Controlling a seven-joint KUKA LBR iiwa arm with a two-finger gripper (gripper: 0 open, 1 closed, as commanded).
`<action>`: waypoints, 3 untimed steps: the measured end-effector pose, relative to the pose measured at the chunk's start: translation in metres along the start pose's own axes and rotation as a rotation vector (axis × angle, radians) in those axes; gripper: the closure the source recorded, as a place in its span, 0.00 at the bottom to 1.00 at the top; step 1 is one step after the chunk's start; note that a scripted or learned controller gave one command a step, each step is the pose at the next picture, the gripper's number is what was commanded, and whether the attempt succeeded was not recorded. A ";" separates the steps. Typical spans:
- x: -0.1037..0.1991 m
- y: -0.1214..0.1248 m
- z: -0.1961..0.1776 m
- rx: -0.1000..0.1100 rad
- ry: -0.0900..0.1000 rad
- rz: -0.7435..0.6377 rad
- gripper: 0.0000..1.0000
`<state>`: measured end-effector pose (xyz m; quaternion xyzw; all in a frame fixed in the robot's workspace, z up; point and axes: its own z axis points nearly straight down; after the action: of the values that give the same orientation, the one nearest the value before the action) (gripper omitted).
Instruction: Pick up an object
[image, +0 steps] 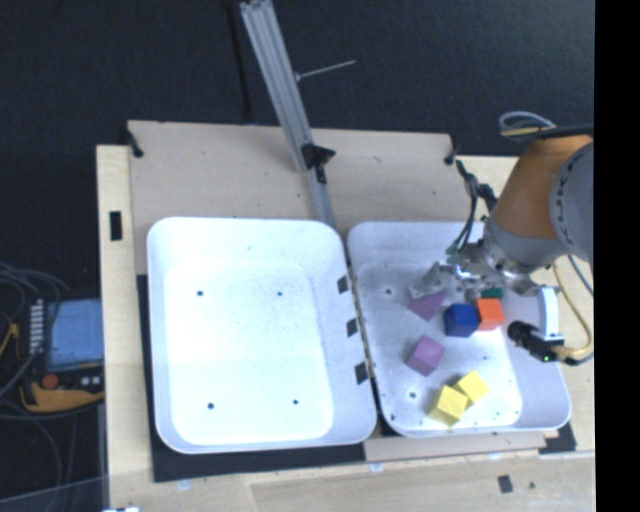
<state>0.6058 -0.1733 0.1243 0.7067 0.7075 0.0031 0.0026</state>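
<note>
The right bin (390, 250) holds several small blocks. A purple block (429, 306) lies just under my gripper (438, 281), which hangs low over the bin's upper middle. A blue cube (461, 320) and an orange cube (490, 314) sit side by side just right of it. Another purple cube (425, 354) rests near the bin's centre. Two yellow cubes (472, 386) (450, 404) lie close together at the front. Whether the gripper touches the purple block is hidden by the wrist.
The left bin (250, 330) stands beside the right one, with clips along the shared edge. A grey slanted pole (290, 100) rises from behind the bins. The arm's orange band (535, 195) overhangs the right bin's far right corner.
</note>
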 end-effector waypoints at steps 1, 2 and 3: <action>-0.002 0.004 -0.001 -0.014 -0.007 0.001 0.00; -0.004 0.006 -0.012 -0.021 -0.008 0.003 1.00; 0.000 0.008 -0.058 0.002 -0.003 -0.002 1.00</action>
<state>0.6136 -0.1730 0.1821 0.7060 0.7082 0.0013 0.0028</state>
